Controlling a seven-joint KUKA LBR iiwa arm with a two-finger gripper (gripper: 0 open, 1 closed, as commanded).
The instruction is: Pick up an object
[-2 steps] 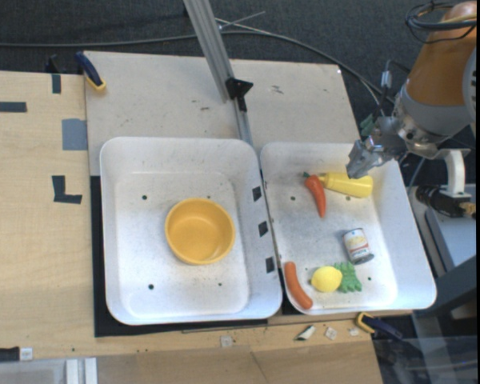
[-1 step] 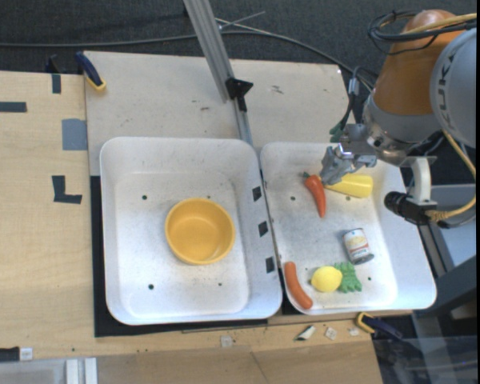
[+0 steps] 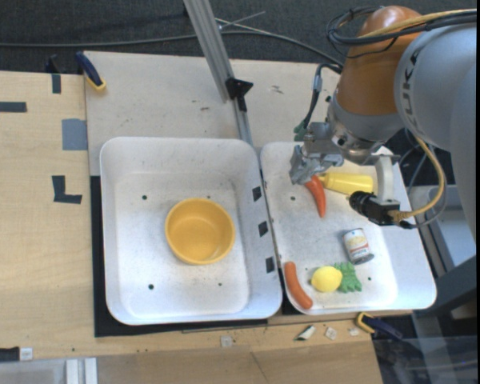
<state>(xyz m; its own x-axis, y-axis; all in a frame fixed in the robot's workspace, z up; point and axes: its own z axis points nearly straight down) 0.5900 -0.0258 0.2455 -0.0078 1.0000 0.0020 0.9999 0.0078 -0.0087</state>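
Claw (image 3: 306, 169) low over right white bin (image 3: 408, 290), touching top of orange carrot-shaped toy (image 3: 318, 196); you can't tell grip state. Step: closing in for grasp. Next: you need confirmed closure, then lift.

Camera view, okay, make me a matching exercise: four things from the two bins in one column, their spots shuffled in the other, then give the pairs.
1. yellow bowl
2. small can
3. orange sausage
4. carrot

A. just under the gripper
B. near front-left corner of the right bin
C. middle of the left bin
D. right bin, right of centre

Pairs: 1-C, 2-D, 3-B, 4-A
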